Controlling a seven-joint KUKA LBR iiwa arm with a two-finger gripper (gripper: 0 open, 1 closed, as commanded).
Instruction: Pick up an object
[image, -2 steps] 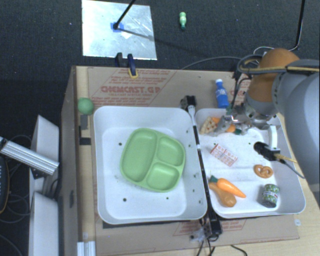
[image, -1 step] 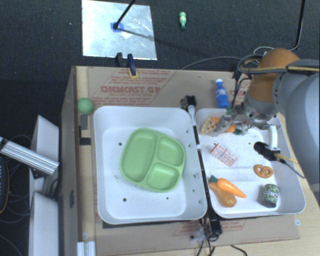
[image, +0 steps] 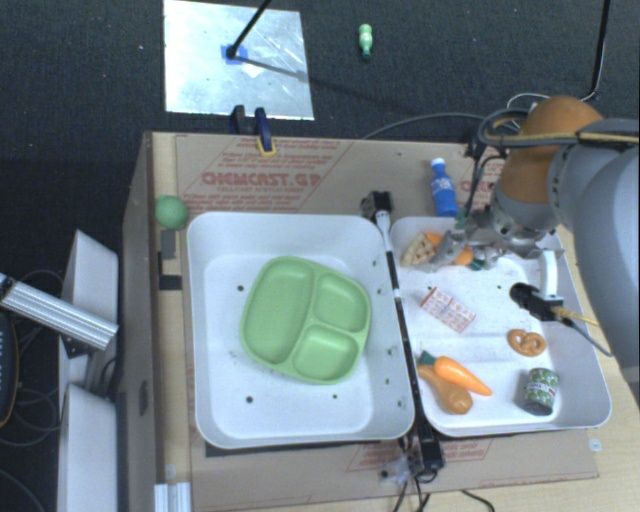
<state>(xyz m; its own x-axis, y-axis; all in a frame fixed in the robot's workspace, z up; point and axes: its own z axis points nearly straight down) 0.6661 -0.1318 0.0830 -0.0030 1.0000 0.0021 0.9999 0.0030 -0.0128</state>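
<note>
The gripper (image: 468, 243) sits low at the far end of the right bin (image: 590, 395); its opening cannot be determined. A pizza slice (image: 421, 249) lies just beside it, toward the left bin (image: 215, 400). The carrot (image: 459, 374), pretzel (image: 526, 343) and can (image: 539, 390) lie well apart, at the near end.

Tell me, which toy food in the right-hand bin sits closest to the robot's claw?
The pizza slice, in that bin's far left corner, right beside the gripper. The pretzel and carrot lie much farther toward the near edge.

Red "CHEMCAST GP" on the board (image: 262, 180)
</note>
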